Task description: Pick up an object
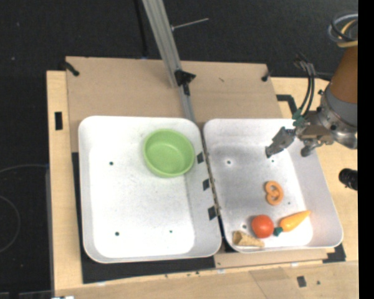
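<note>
Single fixed camera above bench point(156, 86), angled down, moderate distance; both white bins point(100, 167) in frame.

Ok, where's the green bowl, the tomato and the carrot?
green bowl point(169, 153), camera view, its inside bottom.
tomato point(262, 226), camera view, middle of its red top.
carrot point(295, 220), camera view, middle of its orange body.

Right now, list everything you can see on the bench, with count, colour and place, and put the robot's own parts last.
bins: two, white, side by side on the bench
bowl: one, green, upper part of the left bin
pretzel-shaped piece: one, orange, middle of the right bin
tomato: one, red, near edge of the right bin
carrot: one, orange, just right of the tomato
wedge: one, tan, lower left of the tomato
arm: one, grey with orange band, from the right
fingers: dark grey, above the right bin's upper part
</note>
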Tool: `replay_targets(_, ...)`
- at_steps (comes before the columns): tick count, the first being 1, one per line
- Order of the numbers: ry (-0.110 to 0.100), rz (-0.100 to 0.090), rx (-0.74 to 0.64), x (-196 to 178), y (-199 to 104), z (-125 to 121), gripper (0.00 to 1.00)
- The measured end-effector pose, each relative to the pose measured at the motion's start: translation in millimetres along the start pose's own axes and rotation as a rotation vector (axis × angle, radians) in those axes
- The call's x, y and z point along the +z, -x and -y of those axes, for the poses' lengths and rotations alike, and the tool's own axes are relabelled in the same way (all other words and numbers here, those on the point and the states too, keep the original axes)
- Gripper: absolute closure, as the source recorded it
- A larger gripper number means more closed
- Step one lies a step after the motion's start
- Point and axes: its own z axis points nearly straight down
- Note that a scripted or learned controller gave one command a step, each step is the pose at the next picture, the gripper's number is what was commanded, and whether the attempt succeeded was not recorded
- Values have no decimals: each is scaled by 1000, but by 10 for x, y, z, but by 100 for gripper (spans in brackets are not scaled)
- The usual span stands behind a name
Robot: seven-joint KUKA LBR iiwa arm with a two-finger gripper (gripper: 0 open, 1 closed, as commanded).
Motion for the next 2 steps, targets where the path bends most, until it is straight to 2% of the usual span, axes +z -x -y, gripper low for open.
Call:
replay_targets(1, 0, 0, 1, -1, 0, -1, 0)
replay_targets(2, -6, 2, 5, 568, 101, -38, 0)
